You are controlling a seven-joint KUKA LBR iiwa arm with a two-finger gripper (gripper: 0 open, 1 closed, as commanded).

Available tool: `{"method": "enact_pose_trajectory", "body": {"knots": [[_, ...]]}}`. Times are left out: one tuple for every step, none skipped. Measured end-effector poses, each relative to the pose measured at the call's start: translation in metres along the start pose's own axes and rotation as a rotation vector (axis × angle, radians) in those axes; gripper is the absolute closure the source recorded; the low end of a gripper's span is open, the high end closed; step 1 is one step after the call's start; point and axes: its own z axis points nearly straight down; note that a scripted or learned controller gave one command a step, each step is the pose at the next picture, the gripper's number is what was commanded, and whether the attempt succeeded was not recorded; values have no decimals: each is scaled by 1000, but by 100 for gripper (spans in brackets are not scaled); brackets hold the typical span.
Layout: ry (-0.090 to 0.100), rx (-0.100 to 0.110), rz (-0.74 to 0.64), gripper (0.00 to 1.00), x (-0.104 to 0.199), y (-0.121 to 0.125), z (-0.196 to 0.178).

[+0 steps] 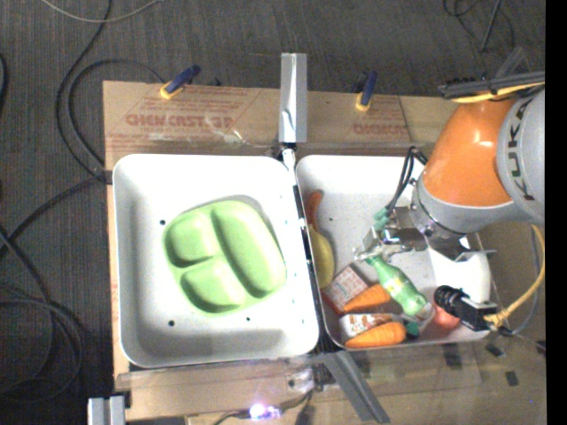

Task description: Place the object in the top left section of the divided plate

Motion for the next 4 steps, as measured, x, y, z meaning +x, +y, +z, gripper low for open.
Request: {"method": "enact_pose_trajectory", "body": {"knots": [[-2,-5,-385,100,81,-8,-4],[-1,-2,-399,100,155,-7,-10],[-4,-2,-604,100,226,34,22],[-4,-1,-462,100,129,-8,37]]}}
